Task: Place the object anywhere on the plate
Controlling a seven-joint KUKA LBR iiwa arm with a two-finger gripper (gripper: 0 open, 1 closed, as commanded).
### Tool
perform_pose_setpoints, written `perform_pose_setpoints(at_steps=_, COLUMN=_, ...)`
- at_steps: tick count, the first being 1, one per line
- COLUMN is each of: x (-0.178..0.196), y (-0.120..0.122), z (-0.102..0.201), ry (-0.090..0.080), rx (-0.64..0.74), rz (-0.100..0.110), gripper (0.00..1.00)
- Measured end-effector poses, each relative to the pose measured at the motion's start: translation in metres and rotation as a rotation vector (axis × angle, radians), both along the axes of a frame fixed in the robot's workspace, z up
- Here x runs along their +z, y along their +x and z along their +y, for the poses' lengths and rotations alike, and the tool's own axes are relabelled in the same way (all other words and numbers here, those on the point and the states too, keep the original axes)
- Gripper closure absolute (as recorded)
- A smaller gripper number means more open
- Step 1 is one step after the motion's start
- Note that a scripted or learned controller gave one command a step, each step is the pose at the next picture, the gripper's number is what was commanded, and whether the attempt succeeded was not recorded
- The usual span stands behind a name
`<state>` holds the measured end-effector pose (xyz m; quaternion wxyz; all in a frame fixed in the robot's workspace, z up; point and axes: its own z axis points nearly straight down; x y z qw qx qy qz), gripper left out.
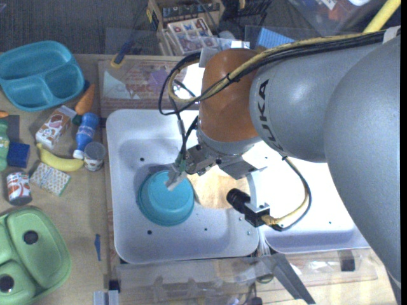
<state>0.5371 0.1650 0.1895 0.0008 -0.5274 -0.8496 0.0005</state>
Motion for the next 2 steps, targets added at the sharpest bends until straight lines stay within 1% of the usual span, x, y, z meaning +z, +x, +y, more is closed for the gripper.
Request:
perform_pose_setpoints(at_steps=1, x=-0.023, y=0.003, z=-0.072, ry=0.000, rx=0.050, rz=-0.001, gripper=0.00)
perform_pose_setpoints(at_steps=2, x=0.172, y=0.006, z=-0.086, ry=0.000, rx=0.197, rz=-0.007, gripper=0.00)
